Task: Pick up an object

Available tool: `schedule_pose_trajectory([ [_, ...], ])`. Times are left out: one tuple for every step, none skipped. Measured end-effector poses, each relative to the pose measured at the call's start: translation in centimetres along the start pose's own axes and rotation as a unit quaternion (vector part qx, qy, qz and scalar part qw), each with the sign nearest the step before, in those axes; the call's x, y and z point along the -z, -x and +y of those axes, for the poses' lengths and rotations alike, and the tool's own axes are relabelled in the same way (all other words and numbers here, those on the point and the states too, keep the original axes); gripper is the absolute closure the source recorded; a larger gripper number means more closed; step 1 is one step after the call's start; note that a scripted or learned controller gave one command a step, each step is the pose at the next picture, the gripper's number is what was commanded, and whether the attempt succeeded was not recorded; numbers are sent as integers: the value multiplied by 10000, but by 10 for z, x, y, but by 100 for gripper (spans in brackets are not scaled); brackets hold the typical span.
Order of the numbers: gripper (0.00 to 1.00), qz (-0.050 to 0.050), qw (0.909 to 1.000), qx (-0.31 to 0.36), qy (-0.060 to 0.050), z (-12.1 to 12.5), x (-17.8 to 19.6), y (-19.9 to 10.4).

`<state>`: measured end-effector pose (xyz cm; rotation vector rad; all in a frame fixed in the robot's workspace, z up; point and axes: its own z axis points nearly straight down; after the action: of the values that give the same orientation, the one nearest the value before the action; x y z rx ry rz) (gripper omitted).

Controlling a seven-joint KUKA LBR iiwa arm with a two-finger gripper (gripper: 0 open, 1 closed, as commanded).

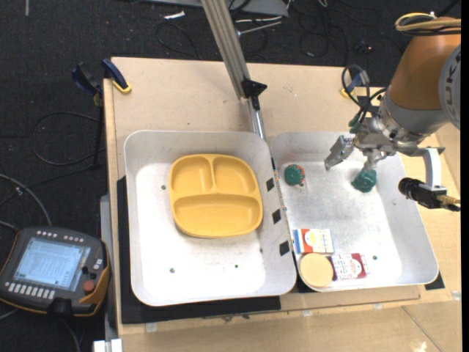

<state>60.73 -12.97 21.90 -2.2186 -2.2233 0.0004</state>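
The bench (183,94) is lying broad and tan beneath me, and it is carrying two shallow white bins side by side. The left bin (146,270) is holding a yellow divided plate (216,195), which is sitting flat near its middle. My arm (429,72) is reaching in from the right, its orange band showing above the wrist, and it is hanging over the upper part of the right bin (410,262). My claw (352,160) is hovering low over that bin's floor, tilted toward the left, and I cannot tell whether it is spread or pressed together. A teal object (364,180) is sitting just under the claw's right side, close enough that I cannot say whether the two are touching. A smaller green object (294,174) is resting to the left of the claw, near the bin's left wall and apart from the teal one. Toward the near edge of the right bin, a white carton with orange print (313,238) is lying flat, a round tan lid (317,269) is sitting just below it, and a red and white packet (349,266) is lying just beside the lid on its right. Off the bench at the lower left, a handheld control pendant (51,270) is glowing on the dark floor.
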Motion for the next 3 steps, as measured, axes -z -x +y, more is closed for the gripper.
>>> schedule_pose_trajectory([
  [0,0,10000,-2,1,0,0,0],
  [0,2,10000,-8,-28,-2,-64,-4],
  [0,1,10000,-11,-25,-3,-118,-5],
])
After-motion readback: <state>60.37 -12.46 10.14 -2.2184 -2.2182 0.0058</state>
